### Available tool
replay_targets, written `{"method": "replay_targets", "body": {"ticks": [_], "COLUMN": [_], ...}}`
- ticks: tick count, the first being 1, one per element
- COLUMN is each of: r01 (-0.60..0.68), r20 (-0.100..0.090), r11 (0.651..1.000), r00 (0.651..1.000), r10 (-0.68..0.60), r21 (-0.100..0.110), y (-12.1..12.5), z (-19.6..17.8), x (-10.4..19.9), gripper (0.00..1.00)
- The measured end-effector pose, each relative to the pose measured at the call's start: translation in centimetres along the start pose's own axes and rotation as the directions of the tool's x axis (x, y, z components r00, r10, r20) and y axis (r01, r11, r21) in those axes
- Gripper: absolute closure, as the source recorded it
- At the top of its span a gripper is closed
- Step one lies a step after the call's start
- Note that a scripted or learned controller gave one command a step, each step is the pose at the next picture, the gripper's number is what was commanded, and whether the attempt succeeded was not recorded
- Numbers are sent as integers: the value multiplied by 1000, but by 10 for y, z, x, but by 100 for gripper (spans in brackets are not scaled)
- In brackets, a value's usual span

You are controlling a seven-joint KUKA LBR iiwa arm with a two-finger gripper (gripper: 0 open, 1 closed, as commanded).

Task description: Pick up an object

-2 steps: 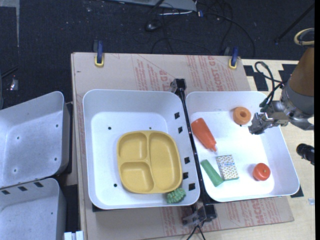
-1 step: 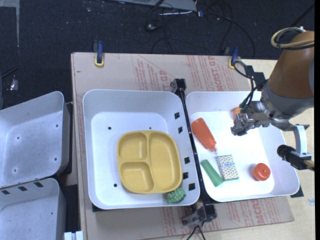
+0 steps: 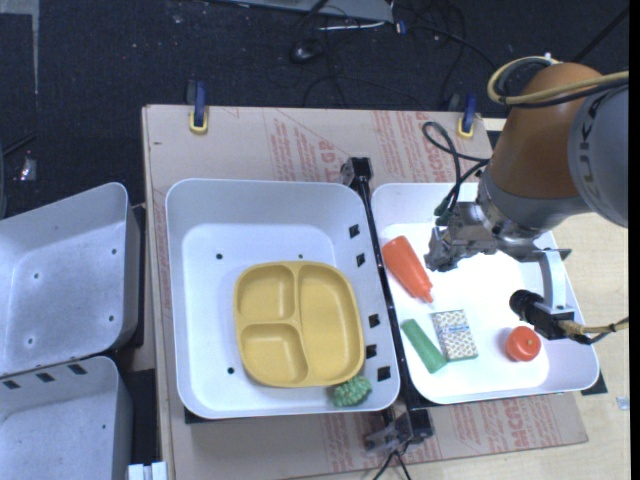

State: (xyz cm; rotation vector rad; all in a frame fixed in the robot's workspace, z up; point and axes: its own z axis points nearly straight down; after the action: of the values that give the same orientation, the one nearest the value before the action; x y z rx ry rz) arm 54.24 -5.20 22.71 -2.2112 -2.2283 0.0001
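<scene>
Just left of the tool, an orange carrot (apart, tilted).

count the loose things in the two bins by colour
yellow: 1, divided plate
orange: 2, carrot, small round piece
green: 2, stick, bumpy ball
patterned: 1, small packet
total: 6

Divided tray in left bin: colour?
Yellow; the divided tray shows clearly in the camera view.
</scene>
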Motion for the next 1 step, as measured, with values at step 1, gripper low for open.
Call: {"method": "replay_targets", "body": {"ticks": [1], "r01": [0], "r20": [0], "r11": [1000], "r00": [1000], "r10": [0], "r21": [0], "y": [4], "z": [10], "x": [55], "gripper": [100]}}
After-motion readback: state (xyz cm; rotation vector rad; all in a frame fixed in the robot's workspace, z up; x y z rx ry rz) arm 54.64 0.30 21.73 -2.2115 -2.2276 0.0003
